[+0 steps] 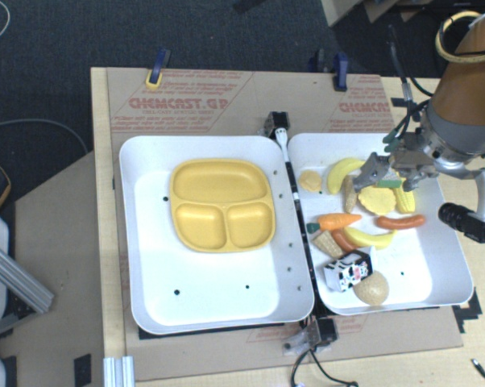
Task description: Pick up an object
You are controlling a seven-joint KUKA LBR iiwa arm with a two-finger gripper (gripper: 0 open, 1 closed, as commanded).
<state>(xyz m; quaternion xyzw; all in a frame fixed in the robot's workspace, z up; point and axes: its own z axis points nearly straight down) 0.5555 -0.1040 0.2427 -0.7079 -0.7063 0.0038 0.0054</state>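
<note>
Dark floor rings our surface; in the right bin (pixel 436 285) the pincer (pixel 391 170) hangs over crowded toy food (pixel 363 216), its opening we cannot tell; tight packing could spoil our grab

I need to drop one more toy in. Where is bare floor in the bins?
Left bin: bare below and left of the yellow tray. Right bin: bare in its lower right corner; crowded around the carrot and gripper.
</note>
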